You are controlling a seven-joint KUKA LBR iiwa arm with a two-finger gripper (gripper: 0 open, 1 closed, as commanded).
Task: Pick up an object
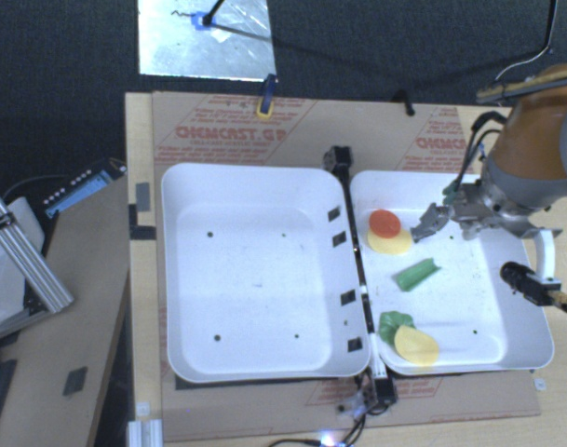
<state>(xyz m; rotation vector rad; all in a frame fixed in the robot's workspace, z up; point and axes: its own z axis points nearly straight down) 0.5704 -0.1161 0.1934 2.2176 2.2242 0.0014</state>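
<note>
Toys [416,274] in right bin [516,343]

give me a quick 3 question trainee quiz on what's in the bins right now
1. True or false: the green block lies in the left bin.
2. Which thing is nearest the gripper? A) red disc on the yellow piece B) yellow lemon shape
3. Fill in: the lemon shape touches a ___ item.

Key: 1 false, it's in the right bin; 2 A; 3 green.
</note>
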